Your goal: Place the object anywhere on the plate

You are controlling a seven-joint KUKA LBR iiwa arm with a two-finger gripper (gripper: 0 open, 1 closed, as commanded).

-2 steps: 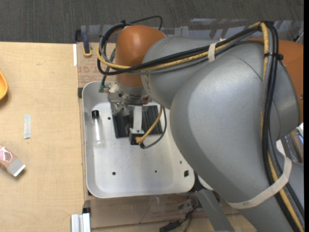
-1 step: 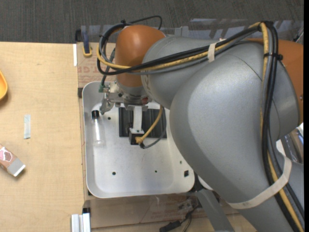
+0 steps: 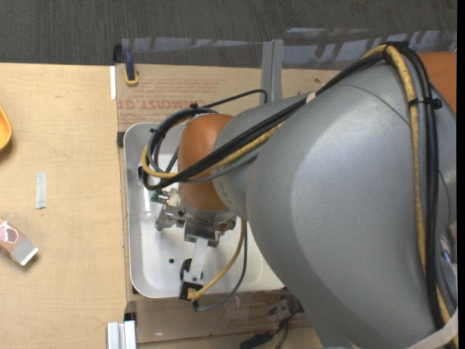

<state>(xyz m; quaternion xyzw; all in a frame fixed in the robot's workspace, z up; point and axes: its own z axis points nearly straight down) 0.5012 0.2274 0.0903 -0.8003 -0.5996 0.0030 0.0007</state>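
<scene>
Arm (image 3: 341, 187) enters from the right and covers most of the frame; the large grey body sweeps from upper right down toward centre. Orange band (image 3: 203, 155) sits above the wrist, pointing down and left into the left white bin (image 3: 138, 267). Black and yellow cables (image 3: 163, 167) loop off the wrist on its left side and run back up along the arm's top edge.

Gripper (image 3: 168, 213) hangs low inside the bin, near the bin's left wall, tool end facing the floor of the bin. Metal wrist hardware and a black bracket (image 3: 190, 267) show beneath the orange band, with a yellow cable curling past it toward the bin's near rim.

Tool state: cannot tell, since the wrist hides the business end. The object and the plate cannot be made out either, as the arm covers most of both bins.

Outside the bin, on the wooden bench (image 3: 58, 122): a small grey strip (image 3: 41, 191), a wrapped item (image 3: 16, 242) at the left edge, an orange thing (image 3: 3, 129) cut off by the frame.
</scene>
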